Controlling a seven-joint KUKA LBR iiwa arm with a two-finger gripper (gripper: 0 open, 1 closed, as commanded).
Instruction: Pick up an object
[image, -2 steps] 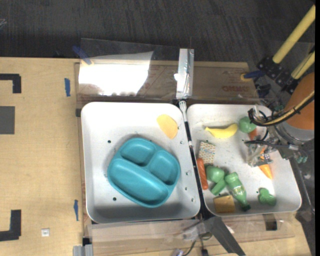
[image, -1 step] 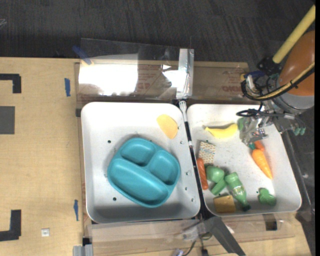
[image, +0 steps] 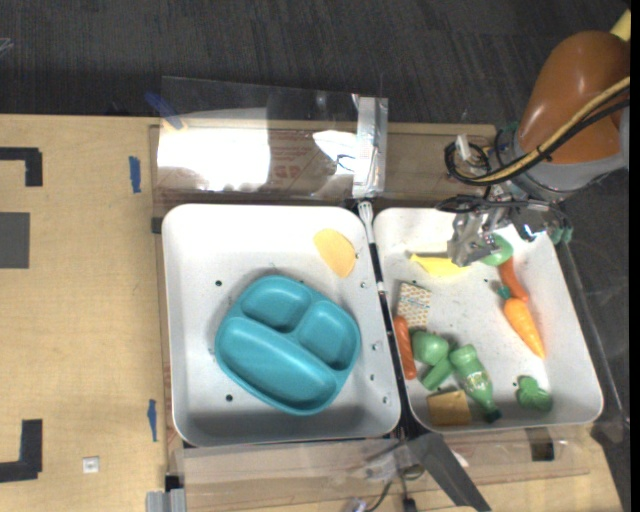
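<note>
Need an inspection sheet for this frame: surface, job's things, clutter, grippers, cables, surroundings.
Surface: two white bins side by side, left bin and right bin, on a brown bench.
Job's things: right bin holds a yellow piece, two carrots, green toy items, a patterned packet and a tan block; none lifted.
Clutter: left bin holds a teal divided tray and a yellow chip.
Grippers: gripper low over the right bin's far end, beside the yellow piece; jaws' state unclear.
Cables: yellow and black cables along the arm.
Surroundings: clear taped sheet behind the bins.
</note>
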